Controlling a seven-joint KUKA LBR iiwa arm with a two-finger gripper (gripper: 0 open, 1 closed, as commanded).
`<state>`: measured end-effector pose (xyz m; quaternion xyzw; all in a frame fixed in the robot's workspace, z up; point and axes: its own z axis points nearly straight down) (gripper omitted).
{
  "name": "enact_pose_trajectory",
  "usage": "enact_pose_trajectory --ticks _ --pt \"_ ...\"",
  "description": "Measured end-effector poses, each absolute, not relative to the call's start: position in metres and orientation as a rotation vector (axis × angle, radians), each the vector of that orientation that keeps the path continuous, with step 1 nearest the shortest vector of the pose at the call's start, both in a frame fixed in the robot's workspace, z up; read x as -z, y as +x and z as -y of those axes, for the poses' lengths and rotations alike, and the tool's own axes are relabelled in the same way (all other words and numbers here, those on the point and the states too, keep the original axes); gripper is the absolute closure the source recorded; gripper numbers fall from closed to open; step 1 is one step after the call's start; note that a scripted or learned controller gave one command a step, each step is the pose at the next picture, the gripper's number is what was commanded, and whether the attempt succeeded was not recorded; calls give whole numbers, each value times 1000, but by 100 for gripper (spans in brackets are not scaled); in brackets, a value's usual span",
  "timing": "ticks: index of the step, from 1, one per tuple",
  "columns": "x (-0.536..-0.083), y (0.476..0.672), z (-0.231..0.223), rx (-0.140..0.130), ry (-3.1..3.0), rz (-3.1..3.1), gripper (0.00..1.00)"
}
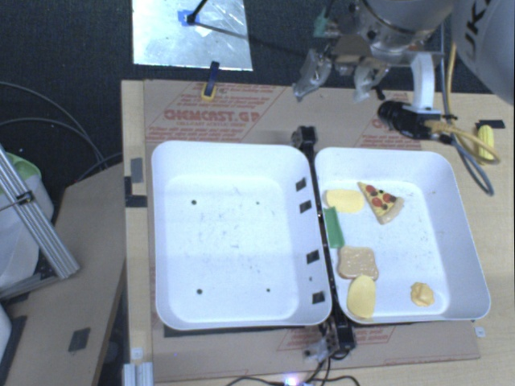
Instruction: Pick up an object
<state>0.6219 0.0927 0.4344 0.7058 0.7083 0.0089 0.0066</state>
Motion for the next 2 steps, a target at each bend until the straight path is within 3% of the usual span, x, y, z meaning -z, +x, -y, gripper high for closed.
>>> enact_pose_trajectory --ticks 1,2 --pt "-435 605 -238 -10 2203 -2244 0" --pt "-542 586 -171 -20 2219 -2213 0"
